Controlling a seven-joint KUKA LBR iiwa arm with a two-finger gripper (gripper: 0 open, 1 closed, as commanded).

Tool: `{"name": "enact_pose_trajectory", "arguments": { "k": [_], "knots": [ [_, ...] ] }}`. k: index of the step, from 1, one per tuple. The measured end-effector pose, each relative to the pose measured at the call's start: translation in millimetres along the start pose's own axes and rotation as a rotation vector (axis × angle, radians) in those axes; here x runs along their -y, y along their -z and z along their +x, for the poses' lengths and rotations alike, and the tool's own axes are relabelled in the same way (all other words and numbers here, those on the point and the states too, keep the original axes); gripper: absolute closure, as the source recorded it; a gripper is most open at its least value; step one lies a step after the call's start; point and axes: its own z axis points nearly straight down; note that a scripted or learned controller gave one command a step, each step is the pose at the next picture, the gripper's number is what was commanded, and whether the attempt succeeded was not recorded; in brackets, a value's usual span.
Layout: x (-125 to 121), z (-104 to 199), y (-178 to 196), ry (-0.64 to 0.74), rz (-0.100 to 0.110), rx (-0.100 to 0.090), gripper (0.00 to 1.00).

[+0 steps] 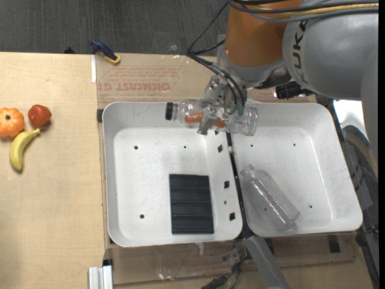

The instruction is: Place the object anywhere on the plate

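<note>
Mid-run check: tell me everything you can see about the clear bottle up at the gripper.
The clear bottle looks like see-through plastic, with a dark cap at its left end and something orange-red showing around its middle. It lies roughly level, lengthwise across the view, over the far rims where the left bin and right bin meet. The gripper sits at its middle, fingers down either side, so it looks gripped and lifted, though its clear body makes the contact hard to trace.

Grey arm [337,47] with orange band [258,20], black "KUKA" lettering, yellow and black cables [313,6] across top, metallic tool [219,110].
</note>
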Motion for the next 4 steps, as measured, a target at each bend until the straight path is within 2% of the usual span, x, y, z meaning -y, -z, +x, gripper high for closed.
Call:
{"name": "enact_pose_trajectory", "arguments": {
  "k": [1, 2, 3, 4],
  "knots": [
    [-72, 12, 23, 0.102, 0.001, -0.001, 1.0],
    [-21, -2, 3, 0.442, 0.0, -0.003, 1.0],
    [16, 118, -61, 0.639, 0.0, -0.005, 1.0],
    [16, 117, -60, 0.639, 0.0, -0.004, 0.0]
  ]
}}
